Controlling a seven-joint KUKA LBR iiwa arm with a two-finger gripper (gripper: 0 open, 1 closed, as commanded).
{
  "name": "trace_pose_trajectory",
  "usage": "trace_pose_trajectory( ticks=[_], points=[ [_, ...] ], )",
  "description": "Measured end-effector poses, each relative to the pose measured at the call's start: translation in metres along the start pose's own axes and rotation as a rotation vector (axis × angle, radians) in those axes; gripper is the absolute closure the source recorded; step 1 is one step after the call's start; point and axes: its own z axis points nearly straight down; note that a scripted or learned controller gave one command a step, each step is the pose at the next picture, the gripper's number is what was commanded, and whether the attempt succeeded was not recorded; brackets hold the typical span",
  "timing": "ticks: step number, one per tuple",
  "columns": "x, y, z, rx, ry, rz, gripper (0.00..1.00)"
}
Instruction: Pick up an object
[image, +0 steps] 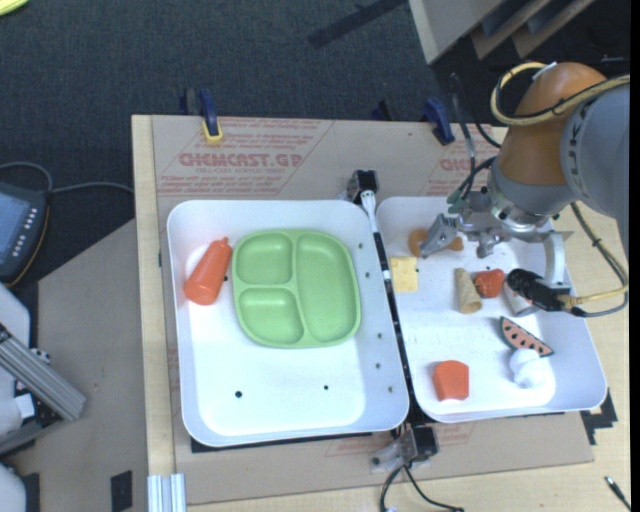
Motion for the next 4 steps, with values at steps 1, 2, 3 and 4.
trace_pose_trajectory(
  ticks=[1,2,3,4],
  points=[
    [0.001,0.002,0.048,-0.007,0.003,-0.001,0.0],
    [0.0,0.004,0.034,-0.017,-0.002,-0.001,1.0],
    [-0.002,0.006,-0.031,-0.016,-0.003,-0.002,1.0],
    [-0.002,0.007,-0.085,-0.017,-0.003,-0.003,1.0]
  ],
)
